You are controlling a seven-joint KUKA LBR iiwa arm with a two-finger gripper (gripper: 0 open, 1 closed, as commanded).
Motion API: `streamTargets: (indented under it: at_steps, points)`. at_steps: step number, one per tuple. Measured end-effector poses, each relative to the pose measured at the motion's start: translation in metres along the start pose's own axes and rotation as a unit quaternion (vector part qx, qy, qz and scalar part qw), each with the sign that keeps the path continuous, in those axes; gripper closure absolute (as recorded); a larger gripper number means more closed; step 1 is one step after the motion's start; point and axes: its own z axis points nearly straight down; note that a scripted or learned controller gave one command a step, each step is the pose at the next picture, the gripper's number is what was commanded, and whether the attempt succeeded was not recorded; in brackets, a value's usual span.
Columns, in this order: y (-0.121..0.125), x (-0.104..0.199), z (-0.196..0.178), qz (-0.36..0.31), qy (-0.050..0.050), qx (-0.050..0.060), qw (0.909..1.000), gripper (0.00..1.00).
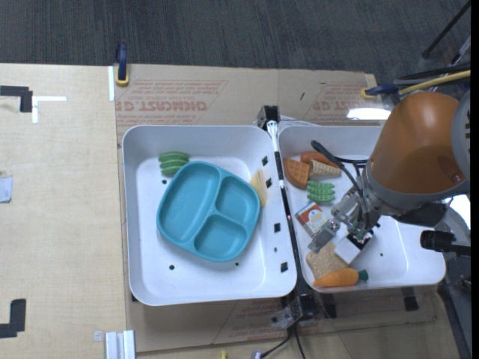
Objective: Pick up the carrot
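Observation:
The carrot [338, 277], orange with a small green top, lies along the front wall of the right bin [404, 264], next to a slice of bread [322, 261]. My gripper [341, 232] hangs low over the middle of that bin, just behind and above the carrot and apart from it. The orange-banded arm covers the bin's right half. A small white block [346, 251] sits right under the gripper, between it and the carrot.
The right bin also holds a waffle [297, 172], a cone-shaped piece [325, 169], a green pea pod [322, 192] and a small packet [310, 217]. In the left bin [142, 268] lie a blue divided plate [209, 210], a green item [174, 162] and a pale yellow piece [260, 188].

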Motion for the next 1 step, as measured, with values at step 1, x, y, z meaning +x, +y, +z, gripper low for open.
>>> streamTargets:
  at_steps: [1]
  points:
    - [0.0444,0.0081,-0.0218,0.211,-0.002,0.0,0.9775,0.0]
